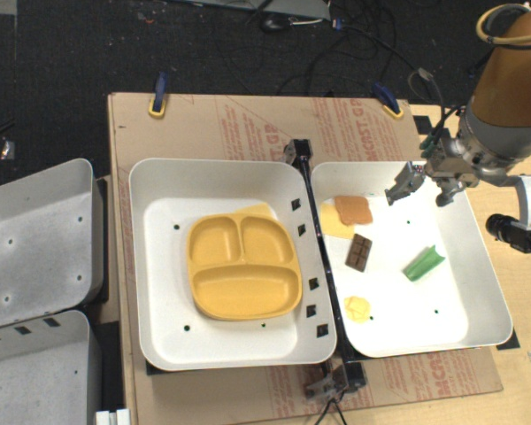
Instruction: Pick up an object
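My claw (422,187) hangs spread over the right bin's (478,264) far edge (nothing held), so I'd drop straight onto the near-left orange piece (353,209).

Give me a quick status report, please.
Gripper open, over right bin's back edge, holding nothing. Green block, chocolate bar lie loose below. Nothing in the way.

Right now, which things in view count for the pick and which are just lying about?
For the pick:
hand, open, above the right bin
orange block
brown chocolate bar
green block
small yellow piece
pale yellow flat piece

Lying about:
yellow divided plate in the left bin
blue clamps
cables on the floor
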Tool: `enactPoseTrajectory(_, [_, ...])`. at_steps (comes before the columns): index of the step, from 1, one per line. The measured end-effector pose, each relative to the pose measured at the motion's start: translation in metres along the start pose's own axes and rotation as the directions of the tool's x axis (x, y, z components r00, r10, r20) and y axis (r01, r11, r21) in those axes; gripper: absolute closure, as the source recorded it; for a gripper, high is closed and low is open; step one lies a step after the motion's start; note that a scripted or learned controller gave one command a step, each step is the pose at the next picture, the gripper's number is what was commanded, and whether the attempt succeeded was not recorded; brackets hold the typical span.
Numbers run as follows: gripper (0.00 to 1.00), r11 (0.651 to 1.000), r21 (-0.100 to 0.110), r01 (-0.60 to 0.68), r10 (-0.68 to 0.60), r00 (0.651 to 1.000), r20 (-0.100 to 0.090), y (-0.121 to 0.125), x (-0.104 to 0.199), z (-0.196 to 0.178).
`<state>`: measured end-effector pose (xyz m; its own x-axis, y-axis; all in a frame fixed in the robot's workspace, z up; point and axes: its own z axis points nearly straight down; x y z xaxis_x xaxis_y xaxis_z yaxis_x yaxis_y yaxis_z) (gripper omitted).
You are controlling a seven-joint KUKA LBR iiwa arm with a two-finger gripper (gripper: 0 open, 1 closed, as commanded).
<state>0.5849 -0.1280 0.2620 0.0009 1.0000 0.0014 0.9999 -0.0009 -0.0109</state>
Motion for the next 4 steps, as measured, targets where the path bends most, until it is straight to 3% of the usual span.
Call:
enactPoseTrajectory(1, [0.00, 1.000, -0.010, 0.002, -0.002, 1.000, 0.001, 0.002, 0.000, -0.006])
enactPoseTrajectory(4, [0.00, 1.000, -0.005, 0.000, 0.000, 1.000, 0.001, 0.011, 0.012, 0.159])
